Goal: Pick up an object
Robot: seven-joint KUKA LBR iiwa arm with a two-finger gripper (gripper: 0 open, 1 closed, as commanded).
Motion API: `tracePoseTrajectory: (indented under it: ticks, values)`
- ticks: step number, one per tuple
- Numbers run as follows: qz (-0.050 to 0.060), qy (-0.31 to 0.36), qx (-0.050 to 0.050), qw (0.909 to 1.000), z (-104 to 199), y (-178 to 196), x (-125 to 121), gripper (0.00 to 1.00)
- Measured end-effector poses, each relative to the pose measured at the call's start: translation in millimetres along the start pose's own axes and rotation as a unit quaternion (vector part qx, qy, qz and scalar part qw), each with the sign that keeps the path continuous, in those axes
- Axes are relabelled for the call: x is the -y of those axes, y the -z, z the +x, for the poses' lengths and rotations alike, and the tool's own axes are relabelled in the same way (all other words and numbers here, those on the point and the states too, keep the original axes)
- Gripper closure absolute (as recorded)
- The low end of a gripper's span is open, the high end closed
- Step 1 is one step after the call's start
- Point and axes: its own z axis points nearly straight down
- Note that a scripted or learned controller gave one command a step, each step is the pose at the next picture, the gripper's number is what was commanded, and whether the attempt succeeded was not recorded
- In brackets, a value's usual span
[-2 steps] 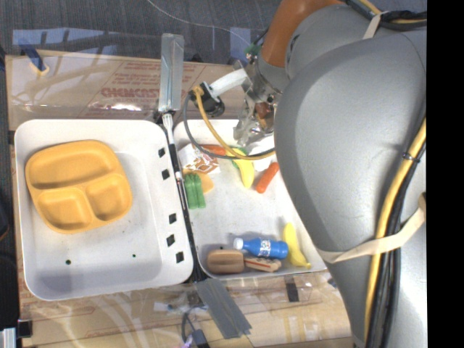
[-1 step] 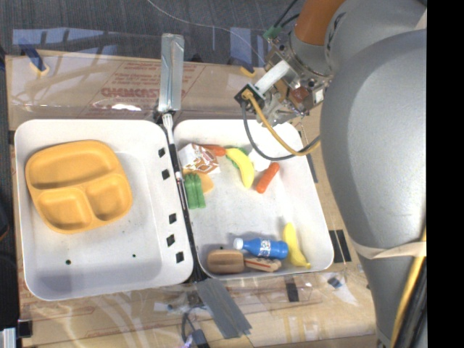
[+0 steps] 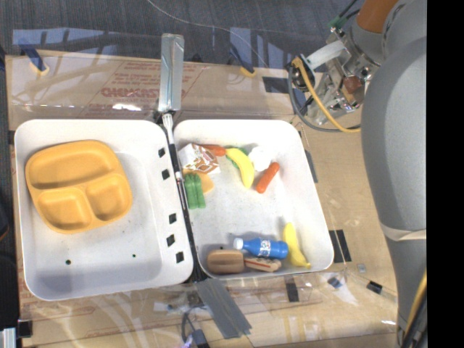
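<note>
The right bin (image 3: 313,194) holds several toy foods. A yellow banana (image 3: 241,167), an orange carrot (image 3: 267,177) and a small white piece (image 3: 259,155) lie near its far side. A snack packet (image 3: 198,159) and a green piece (image 3: 194,192) sit by the left wall. Along the near wall lie a blue bottle (image 3: 262,248), a second banana (image 3: 293,245), a brown bun (image 3: 225,261) and a sausage (image 3: 263,265). My gripper (image 3: 324,93) hangs high beyond the bin's far right corner, with nothing seen in it.
The left bin (image 3: 87,274) holds a yellow divided tray (image 3: 78,185). A metal bar (image 3: 171,75) stands at the far end of the wall between the bins. Yellow cables (image 3: 330,122) loop under the wrist. The grey arm (image 3: 395,143) fills the right side.
</note>
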Motion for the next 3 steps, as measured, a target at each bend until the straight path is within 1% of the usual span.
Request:
tracePoseTrajectory:
  ticks: [1,2,3]
  values:
    - [0.003,-0.004,0.004,1.0000,-50,-102,18,1.00]
    - [0.003,-0.011,0.002,0.9999,-13,-134,94,1.00]
    - [0.002,-0.014,0.002,0.9999,-57,-153,84,1.00]
